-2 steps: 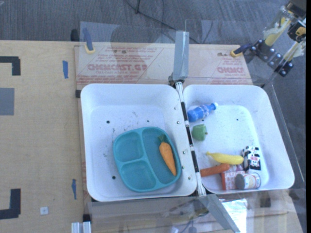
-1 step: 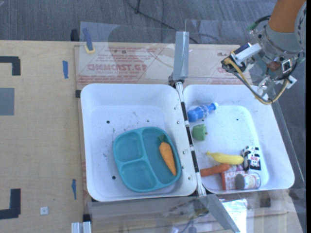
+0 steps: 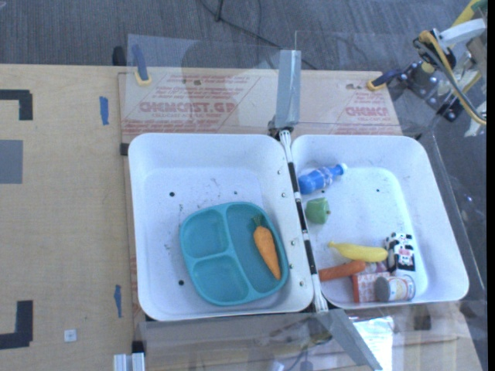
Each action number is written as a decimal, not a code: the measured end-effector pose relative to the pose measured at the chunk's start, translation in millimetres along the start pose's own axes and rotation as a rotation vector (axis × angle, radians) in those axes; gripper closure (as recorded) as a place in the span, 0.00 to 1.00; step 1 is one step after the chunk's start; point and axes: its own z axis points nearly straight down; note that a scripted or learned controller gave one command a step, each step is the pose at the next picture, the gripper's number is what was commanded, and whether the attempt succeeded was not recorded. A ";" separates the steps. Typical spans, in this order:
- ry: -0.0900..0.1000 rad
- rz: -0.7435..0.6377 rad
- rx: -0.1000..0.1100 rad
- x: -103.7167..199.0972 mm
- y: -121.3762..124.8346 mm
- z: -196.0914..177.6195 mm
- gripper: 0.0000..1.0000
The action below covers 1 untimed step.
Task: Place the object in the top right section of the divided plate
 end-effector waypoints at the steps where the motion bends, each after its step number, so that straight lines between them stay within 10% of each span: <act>1: 0.000 0.029 0.001 -4.5 27.0 -82.5 0.00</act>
